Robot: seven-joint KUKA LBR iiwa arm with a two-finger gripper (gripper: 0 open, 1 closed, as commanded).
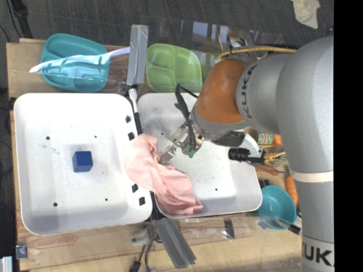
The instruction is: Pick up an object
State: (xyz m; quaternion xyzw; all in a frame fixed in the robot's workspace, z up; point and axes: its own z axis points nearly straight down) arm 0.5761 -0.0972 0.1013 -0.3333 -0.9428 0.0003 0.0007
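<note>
**Reaching for the pink cloth**

We see the gripper (172,149) low in the right bin (244,194), its tip at the pink cloth (161,177) draped over the bin's left wall. We cannot tell how its jaws stand. Next comes a firm close and lift.

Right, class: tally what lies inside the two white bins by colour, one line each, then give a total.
Blue: 1, the blue cube in the left bin.
Pink: 1, the pink cloth, mostly in the right bin and draped over the divide.
Total: 2
</note>
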